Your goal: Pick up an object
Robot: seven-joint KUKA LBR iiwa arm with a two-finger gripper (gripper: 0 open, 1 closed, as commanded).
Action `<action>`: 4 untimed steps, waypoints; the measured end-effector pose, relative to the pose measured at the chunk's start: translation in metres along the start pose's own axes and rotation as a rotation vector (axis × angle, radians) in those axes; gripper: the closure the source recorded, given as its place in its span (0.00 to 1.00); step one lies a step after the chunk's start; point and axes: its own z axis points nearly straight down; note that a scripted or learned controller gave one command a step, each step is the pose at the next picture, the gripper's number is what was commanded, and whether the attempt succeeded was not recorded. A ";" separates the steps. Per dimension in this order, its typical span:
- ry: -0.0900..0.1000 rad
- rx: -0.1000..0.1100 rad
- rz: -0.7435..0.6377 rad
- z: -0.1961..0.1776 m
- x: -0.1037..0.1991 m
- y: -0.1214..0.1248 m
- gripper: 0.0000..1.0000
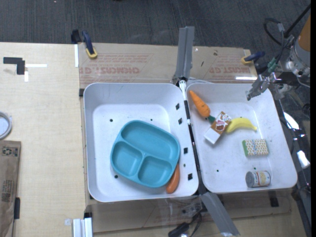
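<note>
Even, bright overhead light; soft shadows, slight blur.

My desk (pixel 39 102) was pale wood, with brown cardboard (pixel 138 65) spread toward twelve o'clock, held by blue clamps (pixel 89 43). Beyond lay dark grey floor (pixel 148 9). At nine o'clock sat a tape roll (pixel 4 126). The light was even.

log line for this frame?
gripper: above right bin far corner | holding: nothing seen | nearest: banana | stage: pre-grasp
</note>
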 end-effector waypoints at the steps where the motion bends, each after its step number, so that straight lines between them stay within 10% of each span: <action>1: 0.001 0.000 -0.005 -0.004 -0.007 -0.046 0.00; 2: 0.001 0.001 -0.117 0.138 -0.003 -0.022 0.00; 3: 0.004 -0.001 -0.113 0.198 -0.057 -0.030 0.00; 4: 0.003 -0.002 -0.110 0.188 -0.058 -0.030 1.00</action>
